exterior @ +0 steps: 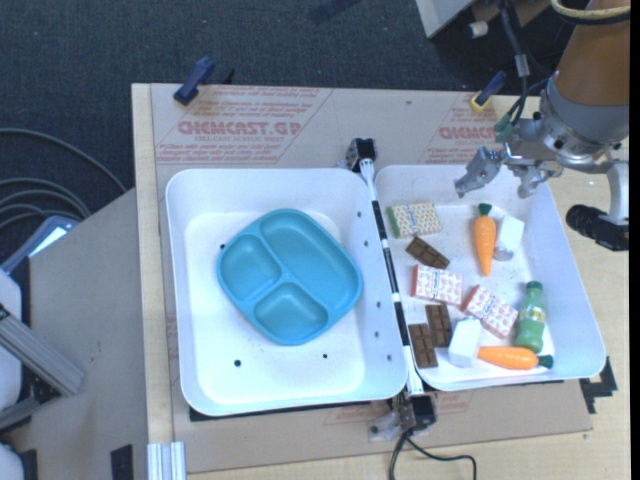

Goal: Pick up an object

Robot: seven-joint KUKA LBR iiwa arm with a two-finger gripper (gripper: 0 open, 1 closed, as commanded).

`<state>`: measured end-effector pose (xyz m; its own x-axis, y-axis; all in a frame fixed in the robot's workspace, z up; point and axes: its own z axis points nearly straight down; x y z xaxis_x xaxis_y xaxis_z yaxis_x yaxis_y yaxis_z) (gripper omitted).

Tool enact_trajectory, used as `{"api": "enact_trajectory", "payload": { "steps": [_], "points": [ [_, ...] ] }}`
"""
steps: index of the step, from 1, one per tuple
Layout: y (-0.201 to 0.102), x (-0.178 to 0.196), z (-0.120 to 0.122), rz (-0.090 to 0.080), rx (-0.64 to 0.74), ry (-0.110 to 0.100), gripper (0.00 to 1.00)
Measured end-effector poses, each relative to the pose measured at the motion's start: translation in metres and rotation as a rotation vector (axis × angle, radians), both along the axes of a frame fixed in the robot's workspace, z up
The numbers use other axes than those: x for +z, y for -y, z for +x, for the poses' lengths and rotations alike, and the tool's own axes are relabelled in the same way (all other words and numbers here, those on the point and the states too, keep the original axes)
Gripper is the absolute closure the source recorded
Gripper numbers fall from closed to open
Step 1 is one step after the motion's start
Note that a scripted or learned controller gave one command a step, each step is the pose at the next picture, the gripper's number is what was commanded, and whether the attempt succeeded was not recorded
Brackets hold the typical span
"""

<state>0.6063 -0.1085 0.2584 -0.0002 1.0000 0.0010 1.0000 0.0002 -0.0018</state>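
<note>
My gripper hangs over the back of the right bin, its two fingers spread open with nothing between them. Just below it stands an orange carrot with a green top, next to a white block. Further down lie a checkered cracker, a brown chocolate bar, two red-and-white wafers, another chocolate bar, a green bottle, a second carrot and a white cube.
The left bin holds a blue divided plate. A black clamp sits at the back where the bins meet. Cables and a dark mount lie at the right edge.
</note>
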Motion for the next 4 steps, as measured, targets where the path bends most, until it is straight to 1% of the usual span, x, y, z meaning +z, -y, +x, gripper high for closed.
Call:
{"api": "enact_trajectory", "payload": {
  "steps": [1,2,3,4],
  "points": [
    [0.086,-0.122,-0.007,-0.001,-0.002,-0.002,0.0],
    [0.074,-0.158,0.016,-0.005,0.002,0.016,0.0],
    [0.071,-0.163,0.009,-0.014,0.001,0.029,0.0],
    [0.051,-0.163,-0.005,-0.015,0.001,0.028,0.0]
  ]
}}
